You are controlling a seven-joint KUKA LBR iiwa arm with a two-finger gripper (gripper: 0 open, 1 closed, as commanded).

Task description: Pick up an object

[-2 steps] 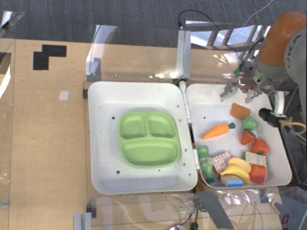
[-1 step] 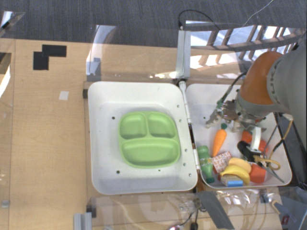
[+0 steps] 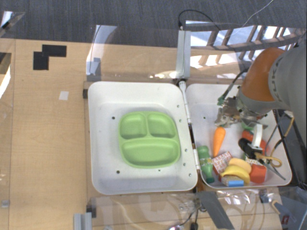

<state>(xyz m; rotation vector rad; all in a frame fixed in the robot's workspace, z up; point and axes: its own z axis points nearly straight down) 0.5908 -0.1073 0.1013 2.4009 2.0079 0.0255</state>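
Observation:
The right bin [image 3: 206, 96] holds a pile of toy food along its near side: an orange carrot [image 3: 218, 140], a yellow banana [image 3: 236, 167], a green piece [image 3: 205, 154], a red block [image 3: 258, 173], a small blue piece [image 3: 235, 182] and a red-and-white packet [image 3: 221, 160]. My gripper [image 3: 228, 117] hangs just above the carrot's top end, under the grey arm with its orange band. Its underside is hidden by the wrist, and nothing shows between its fingers.
The left bin [image 3: 103, 109] holds a green divided plate [image 3: 148, 139]. A metal post [image 3: 183, 54] stands behind the seam between the bins. The far half of the right bin is bare white floor. Wooden bench surface lies to the left.

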